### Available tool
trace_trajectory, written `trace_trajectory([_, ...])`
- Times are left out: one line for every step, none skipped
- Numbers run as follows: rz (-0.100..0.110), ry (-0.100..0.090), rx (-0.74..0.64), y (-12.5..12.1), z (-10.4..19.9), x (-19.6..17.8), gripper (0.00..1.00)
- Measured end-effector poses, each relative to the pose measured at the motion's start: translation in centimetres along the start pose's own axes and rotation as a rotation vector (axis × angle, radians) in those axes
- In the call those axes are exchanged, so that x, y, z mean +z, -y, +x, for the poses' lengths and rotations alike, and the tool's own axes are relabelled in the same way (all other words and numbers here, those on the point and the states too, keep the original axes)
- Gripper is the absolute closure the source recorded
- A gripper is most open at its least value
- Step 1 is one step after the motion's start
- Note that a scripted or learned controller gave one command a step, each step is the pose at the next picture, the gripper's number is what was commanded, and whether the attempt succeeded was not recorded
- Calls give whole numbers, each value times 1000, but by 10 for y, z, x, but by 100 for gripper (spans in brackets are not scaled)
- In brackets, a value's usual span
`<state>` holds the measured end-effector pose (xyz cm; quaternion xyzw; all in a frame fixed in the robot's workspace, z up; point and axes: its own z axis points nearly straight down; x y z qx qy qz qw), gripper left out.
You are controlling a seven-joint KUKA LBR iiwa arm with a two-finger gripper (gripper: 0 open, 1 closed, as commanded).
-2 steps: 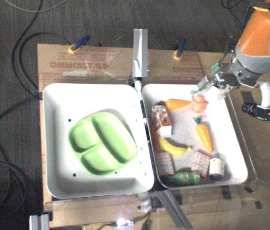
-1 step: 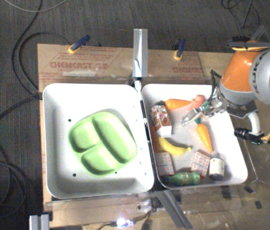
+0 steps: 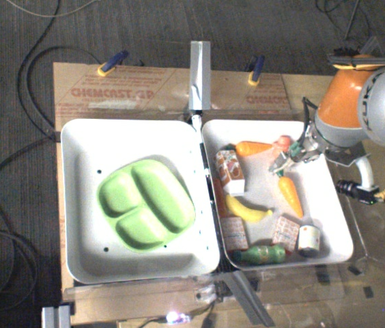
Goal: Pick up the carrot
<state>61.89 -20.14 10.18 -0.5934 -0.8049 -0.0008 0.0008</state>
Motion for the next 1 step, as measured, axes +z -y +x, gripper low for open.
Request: trace_trajectory([1, 0, -49, 10, 33, -86, 100])
